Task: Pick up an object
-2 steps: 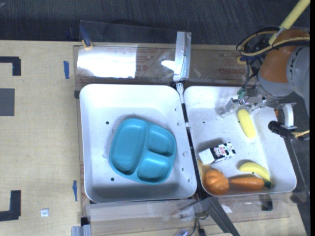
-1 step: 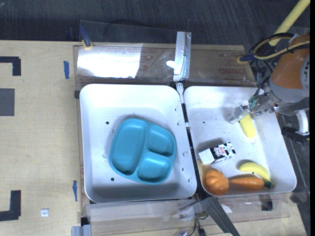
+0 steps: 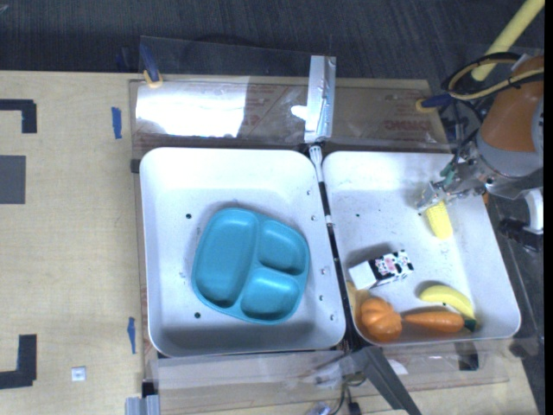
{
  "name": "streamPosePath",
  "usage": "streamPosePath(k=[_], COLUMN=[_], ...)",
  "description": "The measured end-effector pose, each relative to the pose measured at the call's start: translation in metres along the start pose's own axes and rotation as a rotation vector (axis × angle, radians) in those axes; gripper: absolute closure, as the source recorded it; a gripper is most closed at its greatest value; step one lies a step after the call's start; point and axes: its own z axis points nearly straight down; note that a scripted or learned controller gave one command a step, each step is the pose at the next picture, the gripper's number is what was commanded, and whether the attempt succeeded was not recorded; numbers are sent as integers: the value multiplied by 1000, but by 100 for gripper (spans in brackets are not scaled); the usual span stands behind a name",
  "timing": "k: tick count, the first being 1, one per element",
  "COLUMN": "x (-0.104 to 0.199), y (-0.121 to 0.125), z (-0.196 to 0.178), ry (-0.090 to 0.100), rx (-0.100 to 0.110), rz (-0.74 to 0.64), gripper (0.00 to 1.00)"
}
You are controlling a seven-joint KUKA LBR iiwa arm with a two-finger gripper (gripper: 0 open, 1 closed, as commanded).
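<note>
Smooth white bin (image 3: 497, 258) holds a stubby yellow block (image 3: 440, 221).

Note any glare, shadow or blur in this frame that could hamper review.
Camera view: strong glare whitens the clear panel behind the left bin; the blue tray casts a soft shadow; the gripper is small and cluttered, jaws unreadable; objects otherwise sharp.

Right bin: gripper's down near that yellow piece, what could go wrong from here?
The gripper sits at the yellow block's upper end, so a grasp may clip it and slip. The block lies near the right bin's back corner, leaving little room. The banana, carrot and orange crowd the front edge.
</note>
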Motion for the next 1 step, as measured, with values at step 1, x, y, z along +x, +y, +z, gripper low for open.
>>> streamPosePath(k=[1], x=[26], y=[25], z=[-103], ry=[-7], rx=[-5], rz=[-44], gripper=[100])
